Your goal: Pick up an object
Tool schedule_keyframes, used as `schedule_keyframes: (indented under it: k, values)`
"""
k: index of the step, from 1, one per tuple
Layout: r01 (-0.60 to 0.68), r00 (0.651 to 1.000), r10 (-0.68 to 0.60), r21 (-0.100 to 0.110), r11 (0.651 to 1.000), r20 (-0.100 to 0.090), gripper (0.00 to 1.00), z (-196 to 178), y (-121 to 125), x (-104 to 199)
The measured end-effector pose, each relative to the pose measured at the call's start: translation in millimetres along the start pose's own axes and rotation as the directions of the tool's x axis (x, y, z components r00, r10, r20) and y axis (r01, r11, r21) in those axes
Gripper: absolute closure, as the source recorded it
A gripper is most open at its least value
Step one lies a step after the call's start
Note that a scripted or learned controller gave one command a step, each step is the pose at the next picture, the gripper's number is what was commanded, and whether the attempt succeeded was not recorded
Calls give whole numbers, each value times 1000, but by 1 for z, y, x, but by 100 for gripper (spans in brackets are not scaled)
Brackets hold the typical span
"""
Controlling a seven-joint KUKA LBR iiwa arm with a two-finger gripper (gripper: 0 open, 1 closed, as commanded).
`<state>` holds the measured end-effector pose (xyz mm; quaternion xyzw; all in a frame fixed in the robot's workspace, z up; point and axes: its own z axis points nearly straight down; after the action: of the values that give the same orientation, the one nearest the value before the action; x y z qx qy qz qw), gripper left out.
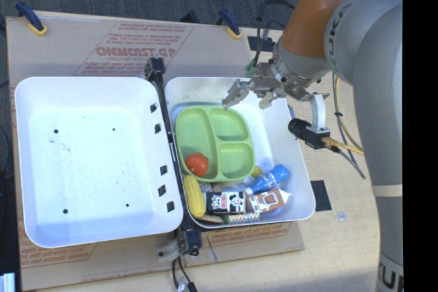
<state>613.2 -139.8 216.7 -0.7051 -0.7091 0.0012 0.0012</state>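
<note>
and here's the grey arm with its orange band reaching in, the two-finger gripper (248,96) hanging over the far end of the right-hand shallow white plastic bin (295,147). the jaws stand apart, spread wide, with nothing between them. so the pick has not been made yet; nothing is lifted, and the whole grab looks to be still ahead.

what's on offer? just below the jaws and nearest to them lies one pale green divided plastic plate (213,142), and in its near compartment, further below the jaws, sits one small red round toy tomato (198,163). beyond the plate, well below the jaws: one yellow toy corn cob (194,196), one blue plastic bottle (270,179), one black-and-white printed packet (226,202) and one brown-and-white printed packet (269,201), all crowded at the bin's near end.

two bins on the surface, counted; the second white plastic bin (82,154) sits well off to the jaws' left side.

my guess: the green plate's rim is the likeliest target.
</note>
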Motion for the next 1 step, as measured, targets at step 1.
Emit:
schedule_keyframes:
  k: [1]
  values:
    - [2, 1000, -2, -2, 1000, 1, 0, 125, -16, 36]
